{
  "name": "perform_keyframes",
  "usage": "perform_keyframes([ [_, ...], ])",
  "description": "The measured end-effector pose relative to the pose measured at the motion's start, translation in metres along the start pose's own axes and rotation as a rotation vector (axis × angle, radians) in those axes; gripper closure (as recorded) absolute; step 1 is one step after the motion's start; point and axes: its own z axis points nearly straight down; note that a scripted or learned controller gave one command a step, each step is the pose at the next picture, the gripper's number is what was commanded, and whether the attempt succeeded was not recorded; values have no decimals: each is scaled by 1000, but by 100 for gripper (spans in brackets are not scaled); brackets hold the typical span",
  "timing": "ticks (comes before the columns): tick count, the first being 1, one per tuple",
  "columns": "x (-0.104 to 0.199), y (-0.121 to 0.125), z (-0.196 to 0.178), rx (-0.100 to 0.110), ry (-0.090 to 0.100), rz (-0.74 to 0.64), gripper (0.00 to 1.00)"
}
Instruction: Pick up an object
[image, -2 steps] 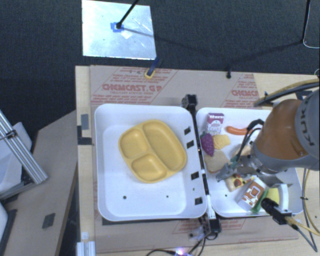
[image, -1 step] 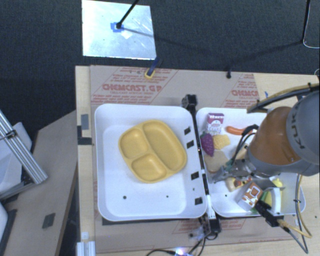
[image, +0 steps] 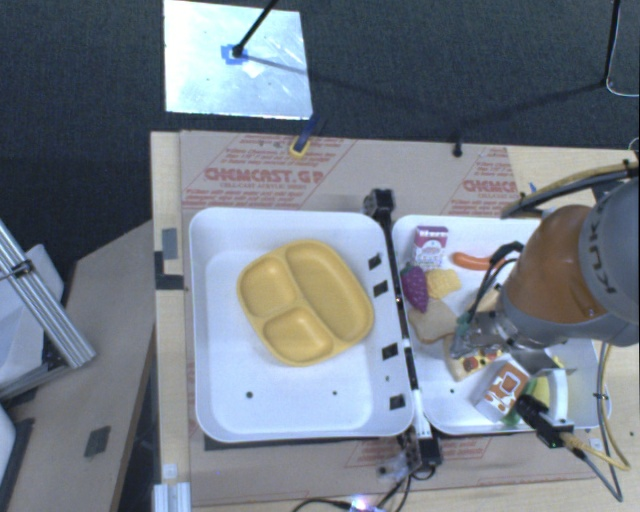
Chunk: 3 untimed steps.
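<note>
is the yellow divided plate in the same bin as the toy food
No, the yellow plate lies in the left bin, the purple grapes in the right one.

Even, fairly bright overhead light w/ soft, faint shadows, mild glare on the white bins (image: 215, 300) and strong sheen on the metal plate (image: 238, 60) at top, whole frame a bit soft and grainy, dark floor (image: 70, 110) nearly w/o detail.
</note>
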Motion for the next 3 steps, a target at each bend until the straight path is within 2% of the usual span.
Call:
perform_keyframes([
  [1,-3,-6,-47,21,10,-4,100],
  [2,-8,-9,-108,17,9,-6,100],
  [3,-8,-7,-123,22,10,-7,100],
])
